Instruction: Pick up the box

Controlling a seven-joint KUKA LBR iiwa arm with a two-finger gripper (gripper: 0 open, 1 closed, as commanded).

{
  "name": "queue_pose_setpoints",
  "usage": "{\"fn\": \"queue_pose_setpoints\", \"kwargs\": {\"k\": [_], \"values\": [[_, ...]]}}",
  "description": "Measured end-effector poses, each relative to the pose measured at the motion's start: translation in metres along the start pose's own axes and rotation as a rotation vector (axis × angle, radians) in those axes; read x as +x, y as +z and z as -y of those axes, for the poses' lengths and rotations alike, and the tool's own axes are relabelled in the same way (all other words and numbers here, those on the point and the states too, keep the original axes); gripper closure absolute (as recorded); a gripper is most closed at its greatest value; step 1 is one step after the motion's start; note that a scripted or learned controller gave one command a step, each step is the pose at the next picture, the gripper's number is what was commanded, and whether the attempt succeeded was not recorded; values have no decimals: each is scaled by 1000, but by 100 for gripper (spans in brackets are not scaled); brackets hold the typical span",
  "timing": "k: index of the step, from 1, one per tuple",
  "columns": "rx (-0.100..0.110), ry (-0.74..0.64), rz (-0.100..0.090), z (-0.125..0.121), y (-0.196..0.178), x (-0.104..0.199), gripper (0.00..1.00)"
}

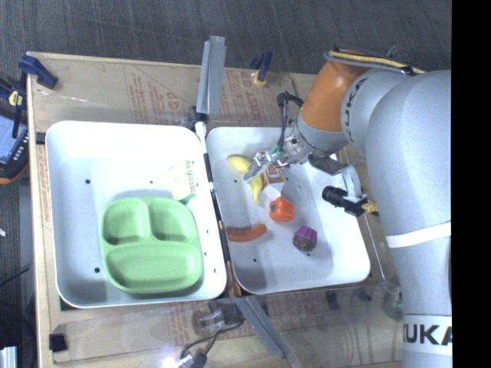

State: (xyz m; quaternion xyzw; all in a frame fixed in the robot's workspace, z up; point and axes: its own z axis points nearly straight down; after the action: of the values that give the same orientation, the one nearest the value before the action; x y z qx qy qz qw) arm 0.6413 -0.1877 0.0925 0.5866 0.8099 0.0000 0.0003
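A small brown and white box (274,179) lies in the right bin (345,255), near its upper middle. My gripper (265,162) hangs low directly over the box's upper left end, between it and a yellow banana (244,169). The gripper's body hides part of the box, and I cannot tell whether it touches the box. The grey arm with its orange band (331,98) reaches in from the upper right.
An orange-red pepper (281,209), a red-brown sausage (245,233) and a purple item (304,239) lie below the box. The left bin (69,167) holds a green divided tray (152,244) and a pale packet (182,181) by its right wall.
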Motion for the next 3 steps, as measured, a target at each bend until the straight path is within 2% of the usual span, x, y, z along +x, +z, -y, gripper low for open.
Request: {"fn": "queue_pose_setpoints", "kwargs": {"k": [1, 2, 3], "values": [[1, 247, 1, 46, -84, -9, 0], [3, 64, -3, 49, -93, -4, 0], [4, 76, -3, 20, 1, -13, 0]]}}
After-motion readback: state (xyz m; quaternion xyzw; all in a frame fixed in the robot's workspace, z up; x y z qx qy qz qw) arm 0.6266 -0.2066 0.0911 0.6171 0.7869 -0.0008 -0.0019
